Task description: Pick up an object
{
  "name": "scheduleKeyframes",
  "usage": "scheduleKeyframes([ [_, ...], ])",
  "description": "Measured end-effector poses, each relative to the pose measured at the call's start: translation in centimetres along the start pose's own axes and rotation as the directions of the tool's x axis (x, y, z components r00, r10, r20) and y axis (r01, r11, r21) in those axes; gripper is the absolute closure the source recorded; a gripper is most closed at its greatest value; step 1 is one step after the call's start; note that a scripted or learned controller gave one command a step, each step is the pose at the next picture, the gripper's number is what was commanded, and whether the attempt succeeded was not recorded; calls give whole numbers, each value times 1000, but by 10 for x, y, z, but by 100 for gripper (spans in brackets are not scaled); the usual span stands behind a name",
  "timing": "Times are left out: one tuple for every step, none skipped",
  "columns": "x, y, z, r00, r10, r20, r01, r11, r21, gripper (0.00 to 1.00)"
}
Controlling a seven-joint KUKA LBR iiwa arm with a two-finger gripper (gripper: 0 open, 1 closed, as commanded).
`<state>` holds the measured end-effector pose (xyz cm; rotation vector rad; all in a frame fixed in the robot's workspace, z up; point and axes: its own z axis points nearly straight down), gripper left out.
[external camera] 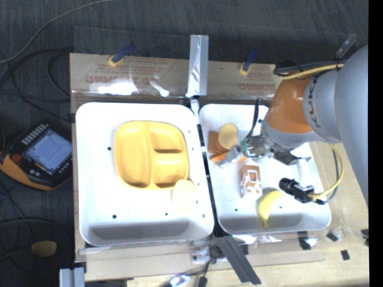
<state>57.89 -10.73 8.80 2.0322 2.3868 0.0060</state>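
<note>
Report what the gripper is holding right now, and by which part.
It cannot be told. The gripper hangs low in the right bin, beside the orange carrot-like piece and above the small carton, but the wrist hides its tips.

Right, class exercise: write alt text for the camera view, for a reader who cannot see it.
A grey robot arm with an orange band reaches from the right into the right white bin, its end effector beside an orange carrot-like piece, near a small carton and a banana. The left white bin holds a yellow divided tray.
</note>
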Motion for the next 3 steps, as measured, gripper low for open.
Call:
scheduleKeyframes([
  [4,-49,-1,999,41,2,-41,999,-2,0],
  [4,-49,-7,999,44,-1,-44,999,3,100],
  [33,28,-103,939,345,5,-345,938,17,100],
])
